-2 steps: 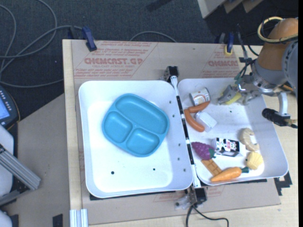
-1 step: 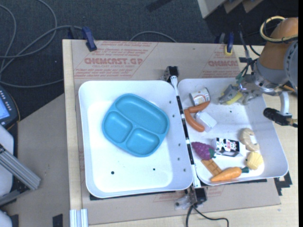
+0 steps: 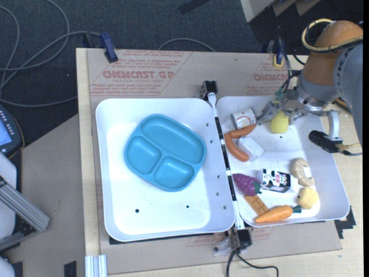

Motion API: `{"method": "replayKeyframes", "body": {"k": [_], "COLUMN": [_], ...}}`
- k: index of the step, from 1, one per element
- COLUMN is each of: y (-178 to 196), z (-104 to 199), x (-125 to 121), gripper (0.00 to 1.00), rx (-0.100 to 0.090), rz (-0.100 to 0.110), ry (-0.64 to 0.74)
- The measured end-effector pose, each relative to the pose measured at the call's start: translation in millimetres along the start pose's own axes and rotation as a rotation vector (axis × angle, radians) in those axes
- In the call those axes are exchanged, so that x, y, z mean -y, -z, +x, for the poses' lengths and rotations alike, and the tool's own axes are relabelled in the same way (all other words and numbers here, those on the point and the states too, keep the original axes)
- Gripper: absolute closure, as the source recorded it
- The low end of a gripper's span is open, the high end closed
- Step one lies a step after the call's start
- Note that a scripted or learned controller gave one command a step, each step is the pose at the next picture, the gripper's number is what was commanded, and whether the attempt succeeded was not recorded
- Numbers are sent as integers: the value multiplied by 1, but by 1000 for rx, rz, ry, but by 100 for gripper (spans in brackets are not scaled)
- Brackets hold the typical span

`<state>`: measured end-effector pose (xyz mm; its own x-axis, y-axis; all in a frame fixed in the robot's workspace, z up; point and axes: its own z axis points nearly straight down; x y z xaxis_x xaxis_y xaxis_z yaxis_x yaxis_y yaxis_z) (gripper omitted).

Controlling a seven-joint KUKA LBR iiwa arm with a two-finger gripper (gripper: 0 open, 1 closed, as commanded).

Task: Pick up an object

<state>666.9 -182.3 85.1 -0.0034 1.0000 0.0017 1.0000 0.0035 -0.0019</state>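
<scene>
A: The gripper (image 3: 281, 115) sits low over the back of the right-hand shallow white bin (image 3: 341, 184), right at a small round yellow toy fruit (image 3: 279, 123). Whether it is released or clenched on that fruit I cannot tell.

B: What might go wrong?

A: I'd guess a round fruit could roll away, or the gripper could nudge the small white-and-red can (image 3: 244, 119) just beside it, or the orange sausage-like toy (image 3: 234, 141) near it.

B: And the surroundings?

A: The surface (image 3: 144, 74) is brown printed cardboard. The left white bin (image 3: 109, 154) holds a blue plastic divided plate (image 3: 165, 152). Grey cables (image 3: 40, 51) trail over dark carpet (image 3: 34, 4) behind.
</scene>
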Motion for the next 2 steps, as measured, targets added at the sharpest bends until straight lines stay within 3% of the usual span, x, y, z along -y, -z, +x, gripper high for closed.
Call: {"method": "replayKeyframes", "body": {"k": [1,2], "y": [12,0], "z": [-3,57], "x": [-1,15], "gripper": [100,100], "rx": [3,0], "rz": [-5,-2], "ry": [-2,1]}}
